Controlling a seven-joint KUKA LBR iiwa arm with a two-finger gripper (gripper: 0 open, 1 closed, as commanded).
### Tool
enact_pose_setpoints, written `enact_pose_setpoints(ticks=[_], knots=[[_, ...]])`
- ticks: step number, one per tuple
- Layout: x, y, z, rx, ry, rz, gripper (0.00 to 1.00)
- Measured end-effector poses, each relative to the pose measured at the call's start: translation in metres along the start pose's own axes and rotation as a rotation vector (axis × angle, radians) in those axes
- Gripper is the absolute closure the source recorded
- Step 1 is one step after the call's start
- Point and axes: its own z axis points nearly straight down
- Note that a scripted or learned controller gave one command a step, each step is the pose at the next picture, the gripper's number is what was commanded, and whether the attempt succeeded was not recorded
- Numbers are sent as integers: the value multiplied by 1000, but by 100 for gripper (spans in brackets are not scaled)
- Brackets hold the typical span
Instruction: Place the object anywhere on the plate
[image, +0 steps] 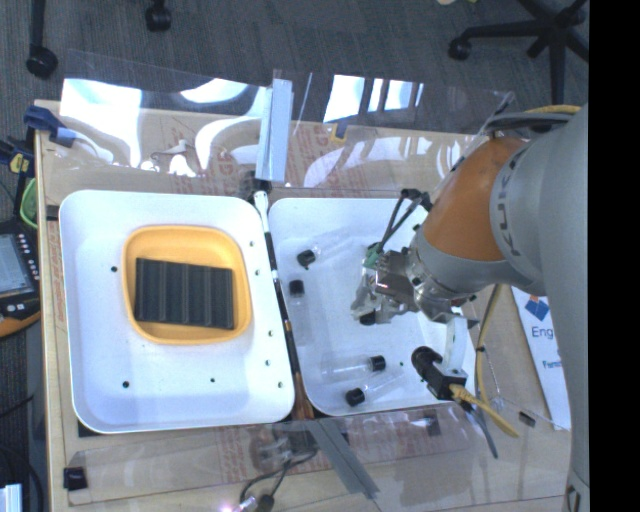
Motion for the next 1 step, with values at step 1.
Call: enact_pose_setpoints(ticks=[1], knots=[[36, 11, -2, -3, -2, -92, 100]])
